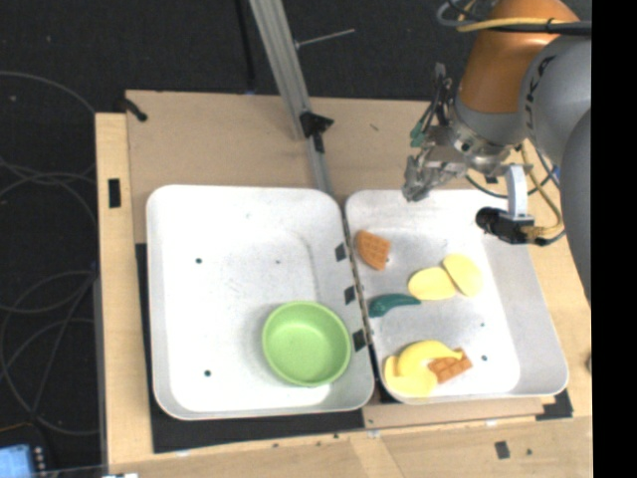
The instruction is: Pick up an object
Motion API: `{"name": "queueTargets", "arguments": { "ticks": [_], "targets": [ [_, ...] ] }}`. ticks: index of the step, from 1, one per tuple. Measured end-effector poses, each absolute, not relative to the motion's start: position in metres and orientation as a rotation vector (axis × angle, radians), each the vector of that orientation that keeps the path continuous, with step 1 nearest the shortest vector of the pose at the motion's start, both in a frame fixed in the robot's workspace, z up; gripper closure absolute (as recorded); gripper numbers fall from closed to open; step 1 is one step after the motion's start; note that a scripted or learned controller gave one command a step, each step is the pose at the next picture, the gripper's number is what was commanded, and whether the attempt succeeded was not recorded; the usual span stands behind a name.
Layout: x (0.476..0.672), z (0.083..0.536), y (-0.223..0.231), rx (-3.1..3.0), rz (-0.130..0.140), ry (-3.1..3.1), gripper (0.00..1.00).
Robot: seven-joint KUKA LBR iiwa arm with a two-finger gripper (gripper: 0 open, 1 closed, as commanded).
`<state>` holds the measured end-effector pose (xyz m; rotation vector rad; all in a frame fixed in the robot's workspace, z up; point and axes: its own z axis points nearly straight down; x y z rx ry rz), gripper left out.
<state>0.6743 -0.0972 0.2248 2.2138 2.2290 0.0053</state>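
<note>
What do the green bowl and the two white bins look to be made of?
Green bowl: probably moulded plastic, uniform lime colour, smooth with a soft sheen. Left bin and right bin: likely thin formed plastic, rounded corners, matte white with grey scuffing; the view cannot confirm it.

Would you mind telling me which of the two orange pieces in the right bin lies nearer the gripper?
The orange piece near the bin's upper left corner, lying alone on the floor. The other orange piece rests on a yellow item at the near end, farther from the gripper.

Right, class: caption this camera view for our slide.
Gripper above right bin of small items; green bowl in left bin.
</note>
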Motion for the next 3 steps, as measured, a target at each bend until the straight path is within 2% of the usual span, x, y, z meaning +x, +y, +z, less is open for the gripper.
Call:
{"name": "queueTargets", "arguments": {
  "ticks": [1, 3],
  "targets": [
    [0.655, 0.221, -0.043, 2.215, 0.002, 2.230, 1.00],
    [0.630, 0.238, 0.070, 2.218, 0.001, 2.228, 1.00]
  ]
}}
